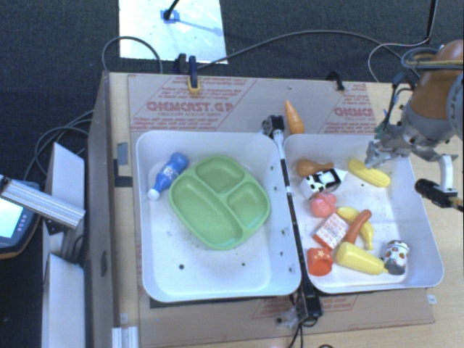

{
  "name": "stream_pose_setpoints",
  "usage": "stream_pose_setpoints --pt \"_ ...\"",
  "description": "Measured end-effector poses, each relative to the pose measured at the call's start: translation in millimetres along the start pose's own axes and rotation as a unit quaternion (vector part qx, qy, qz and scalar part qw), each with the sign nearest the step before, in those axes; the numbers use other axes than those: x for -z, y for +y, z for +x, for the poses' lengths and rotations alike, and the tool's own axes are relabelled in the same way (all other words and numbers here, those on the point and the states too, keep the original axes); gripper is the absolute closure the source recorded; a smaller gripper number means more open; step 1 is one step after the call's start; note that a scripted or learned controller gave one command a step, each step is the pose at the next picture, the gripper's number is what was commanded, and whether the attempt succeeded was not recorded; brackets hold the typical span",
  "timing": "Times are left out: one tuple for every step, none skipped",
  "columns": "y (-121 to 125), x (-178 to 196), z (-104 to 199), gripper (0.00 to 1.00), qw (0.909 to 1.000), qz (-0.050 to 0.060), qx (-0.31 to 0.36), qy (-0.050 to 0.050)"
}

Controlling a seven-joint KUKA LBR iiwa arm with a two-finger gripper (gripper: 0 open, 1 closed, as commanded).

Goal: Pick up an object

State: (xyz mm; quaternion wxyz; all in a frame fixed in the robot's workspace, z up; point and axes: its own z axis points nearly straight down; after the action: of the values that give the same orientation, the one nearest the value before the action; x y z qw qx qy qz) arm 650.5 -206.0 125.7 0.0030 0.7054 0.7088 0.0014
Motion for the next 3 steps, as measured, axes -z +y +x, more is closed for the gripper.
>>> stream_pose_setpoints --pt "0.0 -0.1 0.1 0.00 1.0000 0.000 0.000 0.000" --pt "-90.3 -3.6 48.3 0.00 1.0000 0.003 -0.002 0.001" --pt "-130.7 -34.2 63.1 0.00 1.0000 -0.008 -0.002 -0.001"
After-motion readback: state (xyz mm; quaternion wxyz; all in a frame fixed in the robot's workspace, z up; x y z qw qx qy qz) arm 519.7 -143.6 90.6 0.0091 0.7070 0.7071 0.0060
